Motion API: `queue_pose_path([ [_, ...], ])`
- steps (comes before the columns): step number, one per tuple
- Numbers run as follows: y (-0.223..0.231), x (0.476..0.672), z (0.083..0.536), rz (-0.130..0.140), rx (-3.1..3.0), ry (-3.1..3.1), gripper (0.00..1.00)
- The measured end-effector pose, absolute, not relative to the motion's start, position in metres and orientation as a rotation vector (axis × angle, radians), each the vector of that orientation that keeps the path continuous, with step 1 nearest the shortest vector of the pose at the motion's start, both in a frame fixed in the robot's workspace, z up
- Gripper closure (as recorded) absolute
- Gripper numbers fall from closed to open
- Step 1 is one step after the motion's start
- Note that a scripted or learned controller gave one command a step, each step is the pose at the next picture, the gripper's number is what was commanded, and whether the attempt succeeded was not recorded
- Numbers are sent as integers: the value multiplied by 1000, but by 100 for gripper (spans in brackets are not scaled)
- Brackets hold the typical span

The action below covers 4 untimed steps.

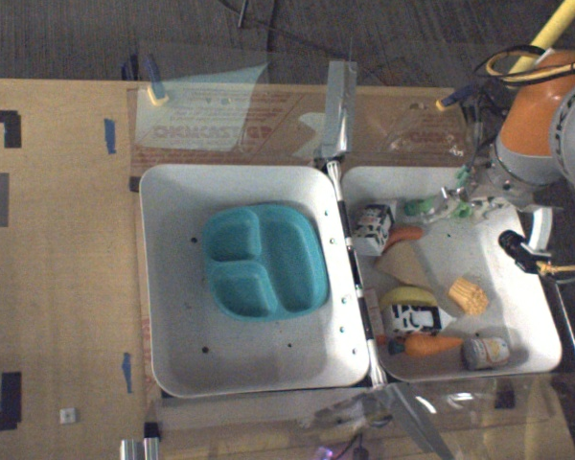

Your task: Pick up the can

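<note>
**Arm hanging over the far end of the right bin, can not yet approached**

The can (486, 353) is lying on its side in the near right corner of the right bin (546, 348), just beside the tip of a carrot (431, 346). Nothing is touching it from above.

The gripper (468, 199) is hovering at the opposite end of that bin, over the far edge, close to a small green item (424, 205). From this slanted view I cannot tell how it is set for a grasp; the metal parts are blurring into the bin wall.

Judging by this, the task is sitting at its reaching stage: the arm is well apart from the can and nothing is being carried. The next move is calling for a travel along the bin toward its near right corner, then a descent aligned across the can's round body. The carrot alongside and the bin wall are leaving little room, so a clean approach from above seems wisest. The left bin (172, 353), holding a teal divided tray (265, 261), is playing no part.
</note>
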State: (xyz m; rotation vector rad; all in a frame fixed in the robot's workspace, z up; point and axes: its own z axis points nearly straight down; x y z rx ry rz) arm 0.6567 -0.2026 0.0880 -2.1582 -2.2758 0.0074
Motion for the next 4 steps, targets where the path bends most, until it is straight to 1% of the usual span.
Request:
queue_pose_path([
  [1,-214,603,91,-21,-2204,-2239,0],
  [2,-167,622,89,-10,-2498,-1920,0],
  [3,-205,532,91,-16,-2451,-1972,0],
  [4,-217,491,134,0,-2466,-1943,0],
])
